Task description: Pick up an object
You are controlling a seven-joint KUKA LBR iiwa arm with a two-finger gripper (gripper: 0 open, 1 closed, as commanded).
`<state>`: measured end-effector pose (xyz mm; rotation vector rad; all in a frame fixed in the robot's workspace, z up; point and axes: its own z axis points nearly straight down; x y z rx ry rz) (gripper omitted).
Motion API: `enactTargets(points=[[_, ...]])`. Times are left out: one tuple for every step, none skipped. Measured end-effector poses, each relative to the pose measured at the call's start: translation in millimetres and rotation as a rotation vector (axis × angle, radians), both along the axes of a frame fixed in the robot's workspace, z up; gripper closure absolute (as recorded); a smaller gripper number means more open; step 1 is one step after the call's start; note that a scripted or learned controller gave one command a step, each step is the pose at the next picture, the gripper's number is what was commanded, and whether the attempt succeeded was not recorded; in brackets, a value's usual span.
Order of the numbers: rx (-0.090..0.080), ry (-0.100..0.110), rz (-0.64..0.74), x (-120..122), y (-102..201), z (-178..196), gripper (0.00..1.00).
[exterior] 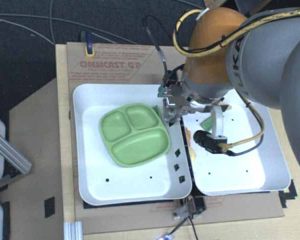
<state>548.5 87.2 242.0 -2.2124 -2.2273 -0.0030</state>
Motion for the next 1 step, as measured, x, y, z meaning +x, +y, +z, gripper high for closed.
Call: enactTargets(points=[[-0.002,0.0,-0.005,0.4,-3.4,-0.2,0.0]])
